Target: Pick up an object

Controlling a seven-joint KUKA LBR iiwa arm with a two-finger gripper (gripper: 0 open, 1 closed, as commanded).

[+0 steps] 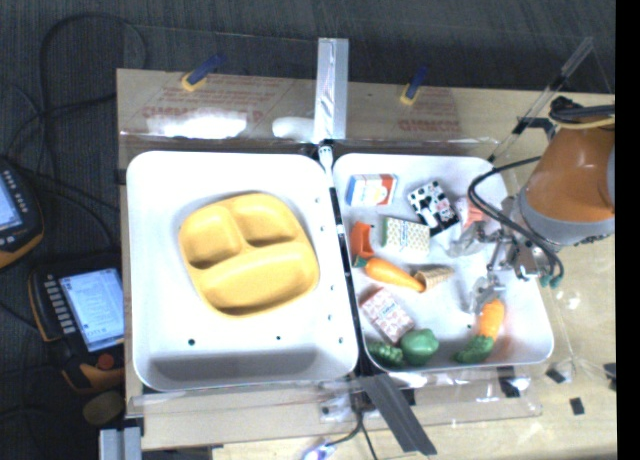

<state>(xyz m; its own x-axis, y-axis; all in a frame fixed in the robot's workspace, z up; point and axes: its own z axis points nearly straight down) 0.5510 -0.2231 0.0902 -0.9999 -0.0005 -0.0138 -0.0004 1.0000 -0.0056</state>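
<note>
My gripper (482, 283) hangs over the right side of the right bin (530, 343), below the arm's orange band. Just beneath and in front of it lies an orange and green vegetable (484, 332); I cannot tell whether they touch. Further left in the same bin lie a carrot (392, 272), a small cone (435, 275), a green and white box (405, 235), a black and white cube (434, 203), an orange and white carton (370, 189), a pink packet (387, 314) and a green pepper (407, 347). Nothing shows as held by the gripper.
The left bin (160, 348) holds a yellow divided plate (248, 251). A raised wall (342, 268) separates the two bins. Black cables (490, 183) loop from the arm over the right bin's far corner. Loose devices (85, 308) sit off the bench to the left.
</note>
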